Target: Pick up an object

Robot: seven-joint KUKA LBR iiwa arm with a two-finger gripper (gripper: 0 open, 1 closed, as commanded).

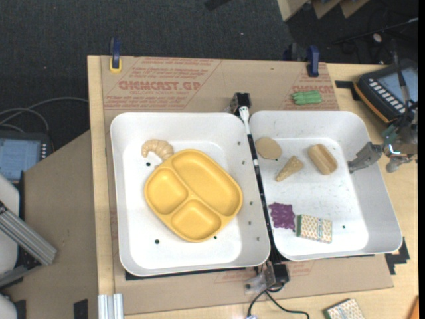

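camera view | fixed overhead | slanted down | both bins [126, 198]

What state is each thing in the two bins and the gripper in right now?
Yellow tray: flat in the left bin, compartments bare.
Croissant: on the bin floor, touching the tray's rim.
Round cookie, wedge, bread roll, grapes, patterned packet: lying loose in the right bin.
Gripper: at the right bin's edge, holding nothing.

claw [378, 154] at right edge, fingers spread, gripping nothing
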